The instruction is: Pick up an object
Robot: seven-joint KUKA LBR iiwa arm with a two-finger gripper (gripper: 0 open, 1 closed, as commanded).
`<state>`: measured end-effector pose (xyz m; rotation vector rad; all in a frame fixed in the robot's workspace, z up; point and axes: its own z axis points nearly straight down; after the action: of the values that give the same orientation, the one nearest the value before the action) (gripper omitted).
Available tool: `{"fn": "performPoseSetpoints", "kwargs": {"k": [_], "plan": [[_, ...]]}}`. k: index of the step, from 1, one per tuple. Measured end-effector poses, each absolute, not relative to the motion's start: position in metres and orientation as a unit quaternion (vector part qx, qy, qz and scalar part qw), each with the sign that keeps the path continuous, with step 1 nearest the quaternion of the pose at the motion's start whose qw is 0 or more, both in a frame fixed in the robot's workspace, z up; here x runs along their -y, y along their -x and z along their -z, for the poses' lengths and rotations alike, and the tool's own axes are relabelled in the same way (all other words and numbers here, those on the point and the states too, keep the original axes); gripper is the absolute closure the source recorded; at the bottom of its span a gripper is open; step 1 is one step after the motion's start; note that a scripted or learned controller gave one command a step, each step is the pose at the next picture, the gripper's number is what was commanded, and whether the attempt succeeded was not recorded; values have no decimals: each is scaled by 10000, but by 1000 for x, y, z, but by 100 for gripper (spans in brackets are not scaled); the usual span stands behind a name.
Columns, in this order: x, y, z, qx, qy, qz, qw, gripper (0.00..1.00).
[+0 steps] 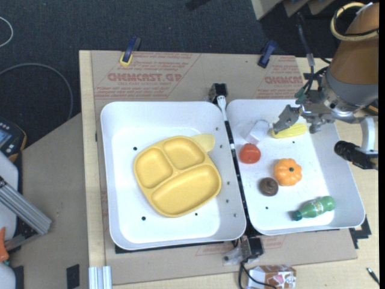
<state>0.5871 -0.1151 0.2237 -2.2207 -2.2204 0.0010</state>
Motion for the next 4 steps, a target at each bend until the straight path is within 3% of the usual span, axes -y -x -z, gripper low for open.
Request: {"fn": "performPoseSetpoints", "kwargs": {"k": [1,2,3,4], "plan": [[104,-524,-131,7064,7078,-37,63,0],[105,-530,-148,7065,7077,9,-14,100],[148,-575,-84,7066,7076,-2,-19,100],[187,-503,-84,7047,7095,-14,17,100]]}}
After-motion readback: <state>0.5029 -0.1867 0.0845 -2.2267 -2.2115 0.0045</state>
